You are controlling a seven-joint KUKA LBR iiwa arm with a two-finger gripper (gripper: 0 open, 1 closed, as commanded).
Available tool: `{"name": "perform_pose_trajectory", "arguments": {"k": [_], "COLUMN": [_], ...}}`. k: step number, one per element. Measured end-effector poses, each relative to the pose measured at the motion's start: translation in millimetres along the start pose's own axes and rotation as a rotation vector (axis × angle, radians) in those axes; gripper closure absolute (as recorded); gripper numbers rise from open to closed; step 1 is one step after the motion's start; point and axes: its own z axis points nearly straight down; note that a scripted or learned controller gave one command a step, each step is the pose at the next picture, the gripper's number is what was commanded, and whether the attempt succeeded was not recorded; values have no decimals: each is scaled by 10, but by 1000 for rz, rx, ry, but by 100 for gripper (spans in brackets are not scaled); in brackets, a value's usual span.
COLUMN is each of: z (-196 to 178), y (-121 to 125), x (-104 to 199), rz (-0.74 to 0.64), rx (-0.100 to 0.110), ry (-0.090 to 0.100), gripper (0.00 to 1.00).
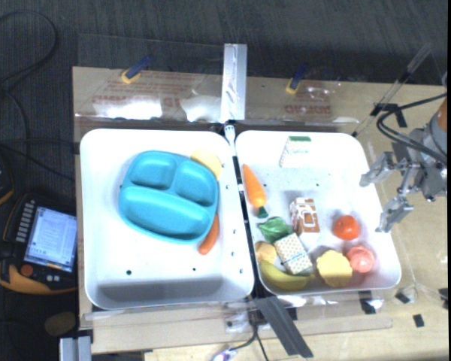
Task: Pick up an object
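My gripper (382,195) hangs at the right rim of the right bin (327,173), open, with nothing between its fingers. Its two grey fingers (373,174) spread over the bin's right wall. Nearest to it in the bin lies a red tomato (346,226), a little down and to its left. Along the front are a pink-red round fruit (360,259), a yellow fruit (331,268), a banana (280,277) and a checkered small box (293,253). A small orange-and-white carton (306,214), a green item (274,228), a carrot (253,186) and a white-and-green carton (295,150) lie further left and back.
The left bin (98,262) holds a blue divided plate (169,194), a yellow piece (207,161) at its back right edge and an orange sausage-like item (209,236) at its front right. Black cables (395,115) run near the arm. A handheld device (45,239) lies left of the bench.
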Motion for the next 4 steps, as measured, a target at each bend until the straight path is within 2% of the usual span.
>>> {"name": "perform_pose_trajectory", "arguments": {"k": [1, 2, 3, 4], "z": [-80, -643, 26, 1711], "y": [1, -108, 27, 47], "x": [-17, 320, -274, -455], "rz": [0, -198, -159, -304], "rx": [2, 1, -2, 4], "ry": [0, -2, -1, -8], "gripper": [100, 100, 100, 100]}}
